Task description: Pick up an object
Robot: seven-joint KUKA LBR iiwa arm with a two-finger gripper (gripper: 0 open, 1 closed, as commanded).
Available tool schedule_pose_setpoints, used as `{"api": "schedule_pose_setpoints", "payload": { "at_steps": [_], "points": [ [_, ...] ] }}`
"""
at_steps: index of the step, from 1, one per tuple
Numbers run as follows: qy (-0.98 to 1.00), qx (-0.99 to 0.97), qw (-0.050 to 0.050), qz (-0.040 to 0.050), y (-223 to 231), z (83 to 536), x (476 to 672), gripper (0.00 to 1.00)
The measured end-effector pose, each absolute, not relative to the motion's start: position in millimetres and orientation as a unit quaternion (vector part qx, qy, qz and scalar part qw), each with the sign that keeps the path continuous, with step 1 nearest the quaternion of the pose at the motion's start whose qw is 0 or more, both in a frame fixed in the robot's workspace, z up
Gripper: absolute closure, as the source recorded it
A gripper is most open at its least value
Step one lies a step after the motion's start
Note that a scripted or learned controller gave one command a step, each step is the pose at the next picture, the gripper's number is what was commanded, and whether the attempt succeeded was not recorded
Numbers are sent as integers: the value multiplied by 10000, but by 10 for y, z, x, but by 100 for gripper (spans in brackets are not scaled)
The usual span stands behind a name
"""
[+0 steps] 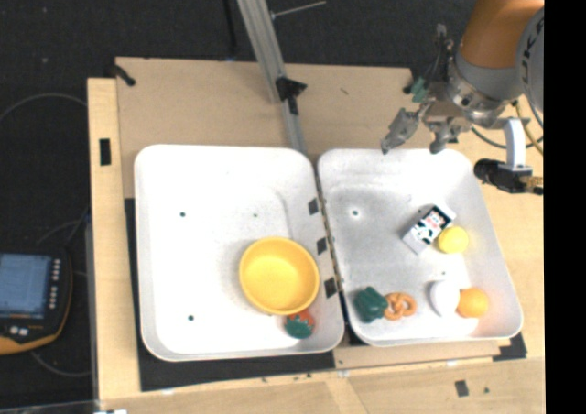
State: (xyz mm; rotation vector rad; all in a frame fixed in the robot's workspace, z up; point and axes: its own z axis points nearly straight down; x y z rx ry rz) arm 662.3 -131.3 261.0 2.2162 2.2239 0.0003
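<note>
Pincer (414,138) spread and bare above the right bin's (366,174) far rim, small yellow ball (452,240) beside a box (427,227)

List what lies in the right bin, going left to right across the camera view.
Green object → orange pretzel-shaped piece → small printed box → orange ball.

The left bin (183,192) holds a bowl (279,275) near its front edge. The right bin (366,183) holds a box (427,227) (ball (452,240) touching it) and, nearer the front, a pretzel (399,305).
</note>
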Motion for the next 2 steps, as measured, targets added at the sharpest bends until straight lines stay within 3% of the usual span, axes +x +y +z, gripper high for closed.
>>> {"api": "schedule_pose_setpoints", "payload": {
  "at_steps": [1,2],
  "points": [
    [7085,7058,12,-3,-1317,2610,6622,0],
    [7073,7069,0,-19,-1325,2187,6594,0]
  ]
}}
